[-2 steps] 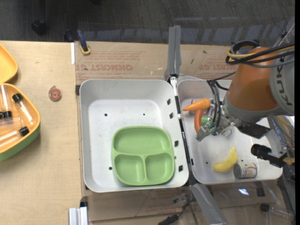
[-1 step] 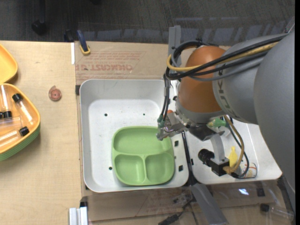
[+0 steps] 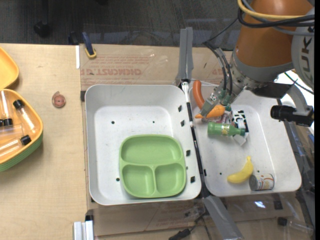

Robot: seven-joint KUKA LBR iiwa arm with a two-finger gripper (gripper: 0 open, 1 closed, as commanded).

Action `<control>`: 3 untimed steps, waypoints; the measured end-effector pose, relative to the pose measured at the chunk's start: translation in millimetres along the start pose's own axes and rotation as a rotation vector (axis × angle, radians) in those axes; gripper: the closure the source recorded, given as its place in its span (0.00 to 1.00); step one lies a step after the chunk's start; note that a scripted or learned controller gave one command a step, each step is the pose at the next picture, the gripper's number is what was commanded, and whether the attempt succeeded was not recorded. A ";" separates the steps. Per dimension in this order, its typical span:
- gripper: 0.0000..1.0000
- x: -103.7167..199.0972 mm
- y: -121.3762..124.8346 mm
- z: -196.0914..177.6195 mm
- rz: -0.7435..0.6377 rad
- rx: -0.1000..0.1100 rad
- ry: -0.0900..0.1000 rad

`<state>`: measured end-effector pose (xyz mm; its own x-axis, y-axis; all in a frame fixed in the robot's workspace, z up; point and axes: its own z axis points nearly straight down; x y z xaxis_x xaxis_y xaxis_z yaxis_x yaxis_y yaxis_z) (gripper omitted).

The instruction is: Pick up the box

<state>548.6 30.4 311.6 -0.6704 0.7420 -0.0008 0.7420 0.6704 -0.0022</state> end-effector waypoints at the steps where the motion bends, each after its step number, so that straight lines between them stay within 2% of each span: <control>1: 1.00 -17.0 -69.4 106.2 0.123 0.000 0.001; 2: 1.00 62.6 -39.4 121.2 0.186 0.001 0.002; 3: 1.00 90.9 41.5 148.7 0.240 0.002 0.001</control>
<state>518.3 125.4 162.7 -0.4750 0.8800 -0.0008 0.8800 0.4750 -0.0040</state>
